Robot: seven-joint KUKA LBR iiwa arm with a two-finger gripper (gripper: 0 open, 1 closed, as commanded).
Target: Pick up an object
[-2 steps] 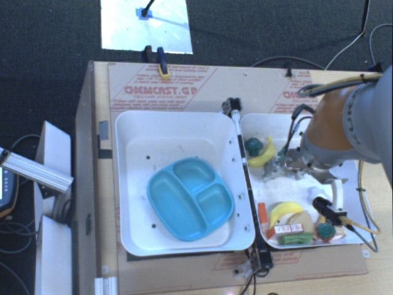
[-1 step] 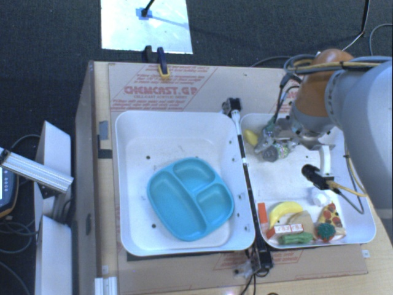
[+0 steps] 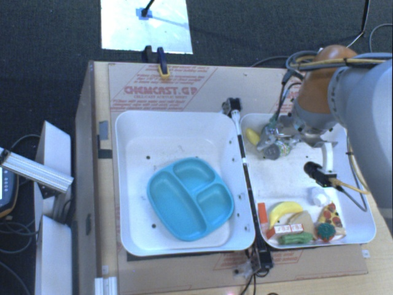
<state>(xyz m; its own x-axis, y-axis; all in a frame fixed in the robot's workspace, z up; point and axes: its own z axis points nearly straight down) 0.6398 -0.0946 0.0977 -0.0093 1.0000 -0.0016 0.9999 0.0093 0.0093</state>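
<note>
Gripper (image 3: 272, 145) low over the far-left corner of the right bin (image 3: 288, 180), arm (image 3: 359, 97) coming in from the right; cannot tell whether the claw is wide or narrow, and nothing is seen held in it; a small yellow piece (image 3: 252, 136) lies just beside it, against the bin's left wall.

Bin floor around the claw bare and white; bench (image 3: 166, 88) under both bins is a brown printed board; dark carpet (image 3: 49, 42) beyond, with a pale square sheet (image 3: 144, 17) on it at the far side; a blue and yellow clamp (image 3: 162, 63) on the bench's far edge.

Other loose things sit crowded along the near wall of the right bin: banana (image 3: 285, 211), orange stick (image 3: 263, 216), green piece (image 3: 295, 238), pizza slice (image 3: 332, 216), with a small white lump (image 3: 317, 195) a little further in.

Left bin (image 3: 159, 143) holds a blue divided plate (image 3: 190, 197), lying flat, towards the near right corner.

Open room: middle of the right bin; far half of the left bin.
</note>
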